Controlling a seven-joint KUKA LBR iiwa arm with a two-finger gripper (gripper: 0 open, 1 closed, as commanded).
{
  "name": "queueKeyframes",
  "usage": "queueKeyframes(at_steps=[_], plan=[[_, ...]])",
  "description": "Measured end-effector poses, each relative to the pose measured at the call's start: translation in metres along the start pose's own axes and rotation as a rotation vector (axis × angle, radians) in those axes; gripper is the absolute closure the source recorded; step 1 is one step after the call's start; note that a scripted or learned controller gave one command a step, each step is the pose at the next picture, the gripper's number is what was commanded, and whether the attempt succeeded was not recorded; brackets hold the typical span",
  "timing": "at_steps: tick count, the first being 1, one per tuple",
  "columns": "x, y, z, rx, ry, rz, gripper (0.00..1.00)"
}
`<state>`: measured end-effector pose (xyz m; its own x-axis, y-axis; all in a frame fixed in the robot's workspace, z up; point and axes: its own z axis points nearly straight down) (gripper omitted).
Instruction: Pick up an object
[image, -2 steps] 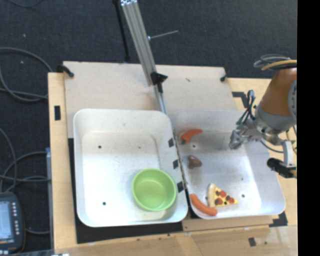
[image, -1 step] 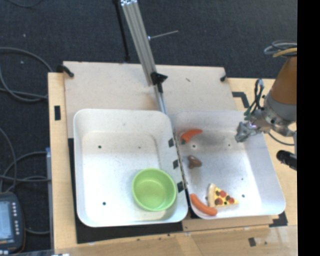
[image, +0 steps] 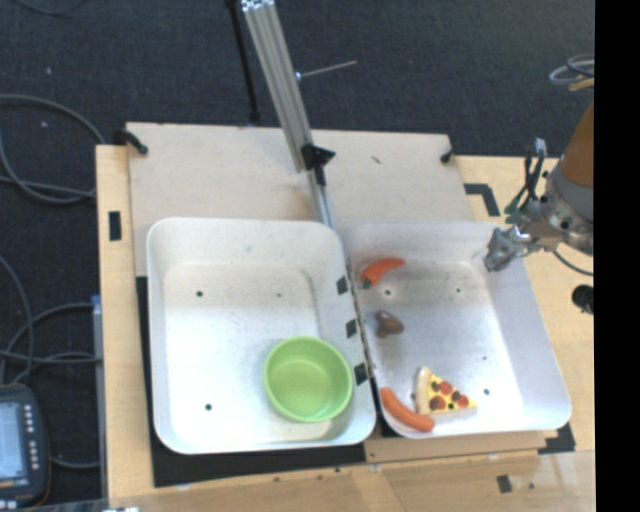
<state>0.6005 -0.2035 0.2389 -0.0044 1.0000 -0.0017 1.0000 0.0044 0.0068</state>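
We take this for a robotics lab. Beside the plywood bench we see loose cables on dark carpet, and an aluminium camera mast rises from it.

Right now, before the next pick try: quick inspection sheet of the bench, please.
Surface: tan bench bearing a left white bin and a right white bin, side by side; both floors speckled with dark marks.
Job's things: right bin holds an orange carrot-like piece near its back left, a small brown lump below it, a toy pizza slice and an orange sausage at its front left.
Clutter: green bowl, upright, at the left bin's front right.
Grippers: claw over the right bin's back right rim, nothing seen in it.
Cables: black cables on the dark floor at left.
Surroundings: slanted metal rail above the bins; handheld screen unit lower left.
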Motion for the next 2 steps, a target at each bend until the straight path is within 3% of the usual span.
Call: queueKeyframes(at_steps=[1, 2], plan=[[-0.001, 0.001, -0.027, 0.002, 0.001, -0.001, 1.0], [0.048, 0.01, -0.016, 0.006, 0.002, -0.002, 1.0]])
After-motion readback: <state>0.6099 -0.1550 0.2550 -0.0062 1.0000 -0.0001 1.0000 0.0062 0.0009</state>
